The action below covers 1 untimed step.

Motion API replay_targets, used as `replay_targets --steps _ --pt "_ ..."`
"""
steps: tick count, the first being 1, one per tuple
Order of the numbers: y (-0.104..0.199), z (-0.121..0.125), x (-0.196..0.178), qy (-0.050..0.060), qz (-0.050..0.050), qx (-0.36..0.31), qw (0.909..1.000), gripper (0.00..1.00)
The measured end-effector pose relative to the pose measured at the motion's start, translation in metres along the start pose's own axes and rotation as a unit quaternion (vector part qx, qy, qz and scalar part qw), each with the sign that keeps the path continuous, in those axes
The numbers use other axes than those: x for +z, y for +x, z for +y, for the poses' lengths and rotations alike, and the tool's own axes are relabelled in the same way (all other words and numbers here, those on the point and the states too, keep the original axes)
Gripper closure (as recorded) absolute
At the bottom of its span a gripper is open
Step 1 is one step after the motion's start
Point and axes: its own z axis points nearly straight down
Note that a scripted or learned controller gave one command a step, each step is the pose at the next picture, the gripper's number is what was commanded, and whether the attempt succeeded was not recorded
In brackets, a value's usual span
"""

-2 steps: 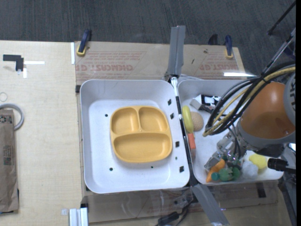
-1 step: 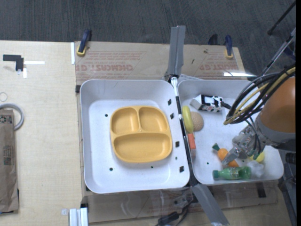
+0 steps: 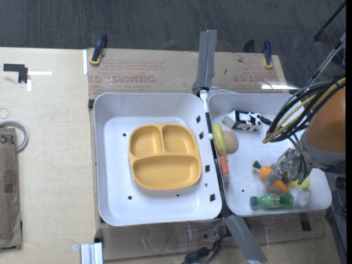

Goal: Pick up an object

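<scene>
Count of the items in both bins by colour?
Yellow: 2, divided plate, oval piece
Orange: 3, stick, carrot-like piece, second carrot-like piece
Green: 1, bottle
Beige: 1, ball
Black-and-white: 1, toy
Total: 8
Pale blur beside the bottle is too unclear to count.

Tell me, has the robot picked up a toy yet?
Not yet, as far as I can see. Done: the tool is down in the right bin, beside the orange toy. In hand: I cannot tell whether it grips anything. Left: lifting something up; the orange toy and the green bottle both lie on the bin floor.
</scene>
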Motion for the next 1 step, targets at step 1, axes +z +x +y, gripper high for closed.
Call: replay_targets --steps 1 --pt "-0.0221 0.0698 -0.0859 0.001 0.001 0.039 0.9992 1.00"
